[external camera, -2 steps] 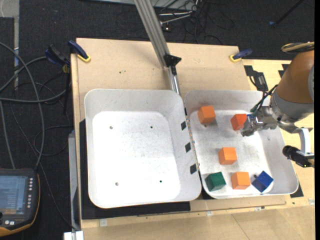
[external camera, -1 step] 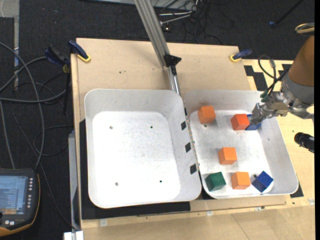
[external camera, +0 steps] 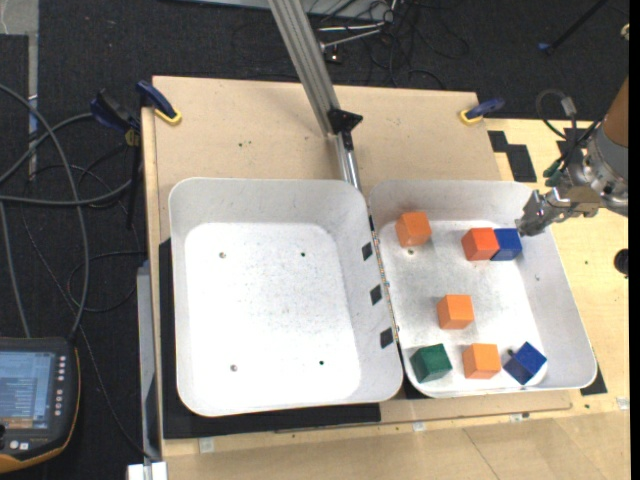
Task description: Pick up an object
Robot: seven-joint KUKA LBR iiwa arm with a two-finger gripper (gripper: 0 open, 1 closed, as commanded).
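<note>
Camera view: seven blocks in the right bin (external camera: 570, 298).
Nearest me sit one green block (external camera: 431, 361), an orange block (external camera: 481, 359), a blue block (external camera: 525, 362); farther, three orange, one blue; my gripper (external camera: 533, 215) hovers beyond.

arm reaches in from right edge, wrist angled down-left. gripper (external camera: 536, 218) hangs low at the right side, tip pointing left, nothing visibly between it.

Four orange blocks (external camera: 413, 229), two blue (external camera: 507, 244), one green (external camera: 432, 362)
</note>
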